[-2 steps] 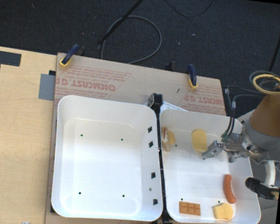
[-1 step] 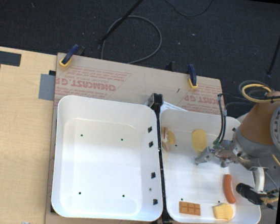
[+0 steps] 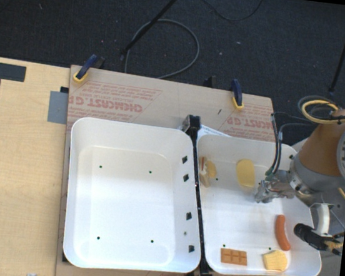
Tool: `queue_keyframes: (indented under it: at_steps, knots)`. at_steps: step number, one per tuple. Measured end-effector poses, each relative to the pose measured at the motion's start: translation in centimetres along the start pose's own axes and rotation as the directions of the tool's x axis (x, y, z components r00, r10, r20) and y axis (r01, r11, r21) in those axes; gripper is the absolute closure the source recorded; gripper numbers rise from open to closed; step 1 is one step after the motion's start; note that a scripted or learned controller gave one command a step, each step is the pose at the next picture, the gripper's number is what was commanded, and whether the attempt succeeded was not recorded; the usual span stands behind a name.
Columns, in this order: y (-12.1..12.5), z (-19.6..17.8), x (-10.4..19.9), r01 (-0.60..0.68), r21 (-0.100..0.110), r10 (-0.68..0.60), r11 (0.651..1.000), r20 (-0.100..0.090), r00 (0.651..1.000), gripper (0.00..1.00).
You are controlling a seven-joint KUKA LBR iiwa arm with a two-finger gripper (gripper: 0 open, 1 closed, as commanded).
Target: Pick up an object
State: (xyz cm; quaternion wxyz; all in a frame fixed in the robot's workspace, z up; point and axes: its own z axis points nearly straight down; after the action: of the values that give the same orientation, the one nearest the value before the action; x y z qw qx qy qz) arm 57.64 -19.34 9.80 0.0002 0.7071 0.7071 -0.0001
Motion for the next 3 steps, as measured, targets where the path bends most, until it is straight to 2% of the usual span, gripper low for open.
queue_keyframes:
  at_steps: [3]
  knots:
    - [-0.8,-16.8,1.9,0.000,-0.004,0.000,1.000,0.000,1.000,1.00]
